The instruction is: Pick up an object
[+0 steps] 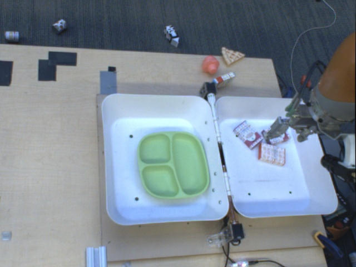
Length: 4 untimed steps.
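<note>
The gripper [276, 131] hangs low in the right bin [278, 196], over a cluster of small packets [271, 154], likely lined up for a grab. I cannot tell its state. The left bin [119, 149] holds a green tray [172, 166], well apart.

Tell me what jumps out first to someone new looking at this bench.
The green divided plate stands out, lying in the middle of the left bin. Next comes the grey arm's pincer, reaching from the right over the right bin, just above some small red-and-white packets. Behind the bins, an orange ball sits on the bench.
</note>
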{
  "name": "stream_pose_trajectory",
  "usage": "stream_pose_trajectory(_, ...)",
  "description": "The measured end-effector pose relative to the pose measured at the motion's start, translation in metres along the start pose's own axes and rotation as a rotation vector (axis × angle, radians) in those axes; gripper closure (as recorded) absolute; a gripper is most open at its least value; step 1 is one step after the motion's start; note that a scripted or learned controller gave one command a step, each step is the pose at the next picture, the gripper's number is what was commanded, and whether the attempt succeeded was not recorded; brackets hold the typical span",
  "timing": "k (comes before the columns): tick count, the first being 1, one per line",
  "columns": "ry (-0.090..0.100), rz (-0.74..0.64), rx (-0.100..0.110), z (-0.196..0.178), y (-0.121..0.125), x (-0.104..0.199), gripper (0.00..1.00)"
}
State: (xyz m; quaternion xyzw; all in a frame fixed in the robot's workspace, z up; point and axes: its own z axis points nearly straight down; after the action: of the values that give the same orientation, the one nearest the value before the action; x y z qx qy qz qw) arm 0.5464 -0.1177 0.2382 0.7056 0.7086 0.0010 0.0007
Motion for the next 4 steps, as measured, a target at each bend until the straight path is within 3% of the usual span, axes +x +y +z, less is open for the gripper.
stream_pose_trajectory(1,-0.002,0.0,-0.011,0.138,0.034,0.017,0.0)
stream_pose_trajectory(2,-0.005,0.001,-0.016,0.127,0.036,0.016,1.0)
stream_pose_trajectory(3,-0.002,-0.001,-0.005,0.004,0.098,-0.026,1.0)
stream_pose_trajectory(4,-0.003,0.001,-0.005,-0.083,0.123,-0.08,1.0)
